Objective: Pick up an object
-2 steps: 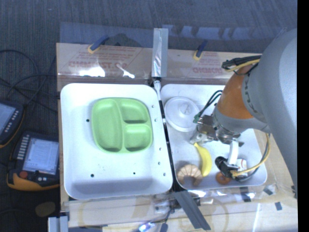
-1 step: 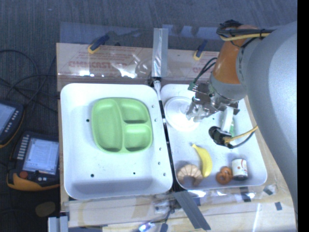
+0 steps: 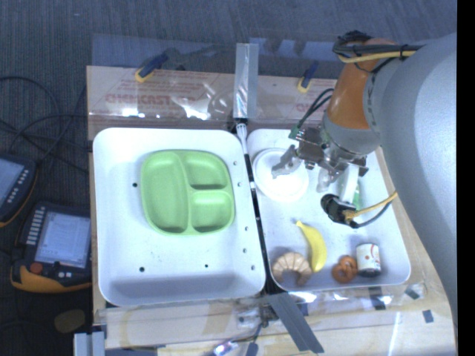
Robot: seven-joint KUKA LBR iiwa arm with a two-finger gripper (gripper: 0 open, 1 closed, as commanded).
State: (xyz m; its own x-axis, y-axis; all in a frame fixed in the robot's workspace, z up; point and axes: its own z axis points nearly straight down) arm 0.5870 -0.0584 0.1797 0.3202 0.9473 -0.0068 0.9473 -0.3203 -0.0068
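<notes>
- You have the arm (image 3: 349,99) reaching in from the right, its orange band over the far edge of the right bin (image 3: 392,221) and the wrist bent down towards the bin floor.
- The gripper (image 3: 304,170) hangs over the far left part of that bin, just above the near right edge of a white bowl (image 3: 278,184).
- The claw is released: its metal fingers (image 3: 280,167) are spread wide with nothing between them.
- Your candidates for picking all lie along the near side of the right bin, well apart from the gripper.
- The banana (image 3: 315,245) is yellow, smooth and curved, its stem pointing to the far left.
- Touching it on the left is a tan, ridged pastry (image 3: 292,267).
- To its right is a brown, lumpy round piece (image 3: 344,269), and just beside that a small can (image 3: 368,256) with a white and red label.
- The bowl is round, smooth and shallow.
- The left bin (image 3: 119,265) holds a pale green divided plate (image 3: 189,191), matte, with rounded corners and three compartments.
</notes>
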